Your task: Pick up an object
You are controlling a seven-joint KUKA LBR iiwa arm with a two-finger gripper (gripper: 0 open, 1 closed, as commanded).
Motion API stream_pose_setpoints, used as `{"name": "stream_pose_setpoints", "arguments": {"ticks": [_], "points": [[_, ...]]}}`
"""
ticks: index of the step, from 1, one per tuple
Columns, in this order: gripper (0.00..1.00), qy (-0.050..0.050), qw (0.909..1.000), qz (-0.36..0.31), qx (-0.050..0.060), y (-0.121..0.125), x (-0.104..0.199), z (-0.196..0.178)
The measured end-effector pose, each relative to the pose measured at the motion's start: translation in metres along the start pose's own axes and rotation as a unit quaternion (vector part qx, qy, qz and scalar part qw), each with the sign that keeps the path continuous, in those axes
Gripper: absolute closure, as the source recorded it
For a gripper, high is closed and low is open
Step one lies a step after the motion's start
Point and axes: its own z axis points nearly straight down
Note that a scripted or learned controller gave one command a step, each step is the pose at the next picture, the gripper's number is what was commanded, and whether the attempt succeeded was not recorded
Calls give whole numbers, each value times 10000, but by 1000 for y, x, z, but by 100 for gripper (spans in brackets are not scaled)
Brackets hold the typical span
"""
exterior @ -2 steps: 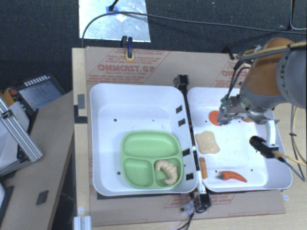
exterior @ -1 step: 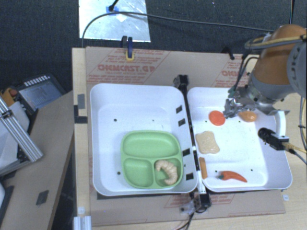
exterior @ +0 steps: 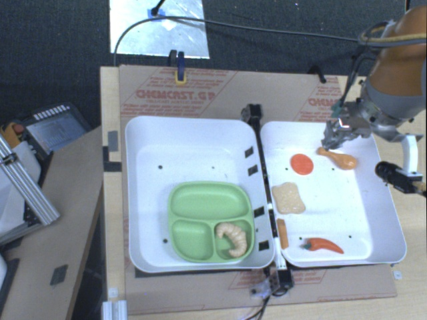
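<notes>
My gripper (exterior: 331, 141) hangs low over the back of the right bin (exterior: 373, 199), right at the thin end of a tan chicken drumstick (exterior: 339, 158). A red round slice (exterior: 301, 164) lies just left of the drumstick. Further forward sit a beige bread-like piece (exterior: 289, 198), a red chili pepper (exterior: 324, 245) and a small orange stick (exterior: 282, 233) along the bin's left wall. Nothing shows between the gripper's fingers.
The left bin (exterior: 153, 179) holds a green divided plate (exterior: 200, 212) with a pale shrimp-like piece (exterior: 232, 237) in its right front compartment. A black clamp (exterior: 253, 113) sits at the back where the bins meet.
</notes>
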Motion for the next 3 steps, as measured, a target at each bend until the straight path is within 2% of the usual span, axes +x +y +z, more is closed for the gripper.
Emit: {"name": "stream_pose_setpoints", "arguments": {"ticks": [1,2,3], "points": [[100,10,10000,-19,35,-13,58,1],[100,11,10000,-23,30,-15,118,5],[100,13,10000,-23,41,-21,172,26]]}}
